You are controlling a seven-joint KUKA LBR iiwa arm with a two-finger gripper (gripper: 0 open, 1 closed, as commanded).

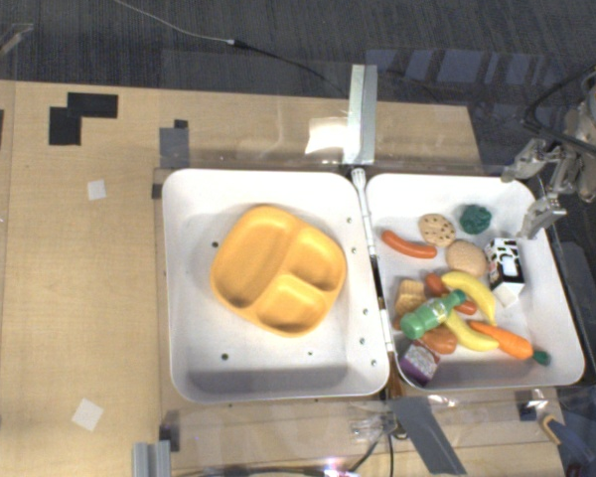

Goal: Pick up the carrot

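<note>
The likeliest failure, as I judge it, is a pinch that catches a neighbour instead: the carrot [503, 339] lies at the near right corner of the right bin [566, 318], its inner end touching the yellow bananas [469, 311] and close to the green bottle [429, 315] (a crowded heap, so little room for fingers). The gripper [542, 189] hangs at the bin's far right corner, well apart from the carrot, fingers spread and grasping nothing.
</note>
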